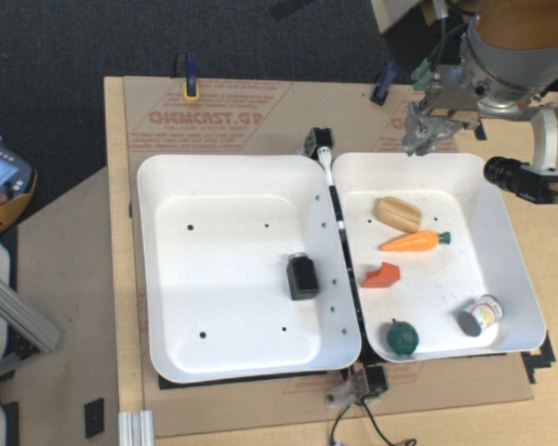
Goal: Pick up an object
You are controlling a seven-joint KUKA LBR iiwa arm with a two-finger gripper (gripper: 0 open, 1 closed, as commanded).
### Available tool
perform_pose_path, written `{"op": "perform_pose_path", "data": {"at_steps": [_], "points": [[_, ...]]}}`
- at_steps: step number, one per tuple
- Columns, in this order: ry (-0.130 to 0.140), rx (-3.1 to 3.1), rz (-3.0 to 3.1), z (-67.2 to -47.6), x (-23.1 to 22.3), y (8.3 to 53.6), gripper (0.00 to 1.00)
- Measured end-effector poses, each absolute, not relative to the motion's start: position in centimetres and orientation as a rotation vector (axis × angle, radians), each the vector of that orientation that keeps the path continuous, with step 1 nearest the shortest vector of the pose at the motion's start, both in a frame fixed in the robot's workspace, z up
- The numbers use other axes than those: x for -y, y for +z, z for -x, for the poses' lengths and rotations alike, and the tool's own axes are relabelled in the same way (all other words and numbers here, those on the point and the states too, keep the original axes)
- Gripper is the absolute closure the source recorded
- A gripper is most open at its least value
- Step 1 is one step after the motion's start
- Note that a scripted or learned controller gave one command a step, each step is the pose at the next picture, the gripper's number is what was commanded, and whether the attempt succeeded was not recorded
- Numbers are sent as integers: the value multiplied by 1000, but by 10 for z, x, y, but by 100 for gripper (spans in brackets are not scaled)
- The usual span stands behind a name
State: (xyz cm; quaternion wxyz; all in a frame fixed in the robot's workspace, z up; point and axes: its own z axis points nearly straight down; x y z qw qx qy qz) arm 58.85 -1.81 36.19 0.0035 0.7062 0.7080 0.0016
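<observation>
A dark carpeted floor surrounds a brown cardboard-topped bench (260, 100) carrying two shallow glossy white bins. The gripper (426, 140) hangs over the far edge of the right bin (511, 249), holding nothing; whether its jaws are open or closed I cannot tell. The pick seems not yet begun: next it must descend over one item. Nearest is a smooth tan bread-like lump (398, 214); beside it lie an orange carrot (414, 242), a red angular block (381, 275), a round green ball (402, 337) and a small cylinder (480, 316). A black boxy object (302, 277) sits in the left bin (167, 249).
</observation>
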Motion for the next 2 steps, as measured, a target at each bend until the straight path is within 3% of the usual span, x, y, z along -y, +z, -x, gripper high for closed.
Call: {"op": "perform_pose_path", "data": {"at_steps": [1,2], "points": [[-1,-2228,-2219,-555,-15,373,100],[-3,-2229,-2219,-566,-59,359,100]]}}
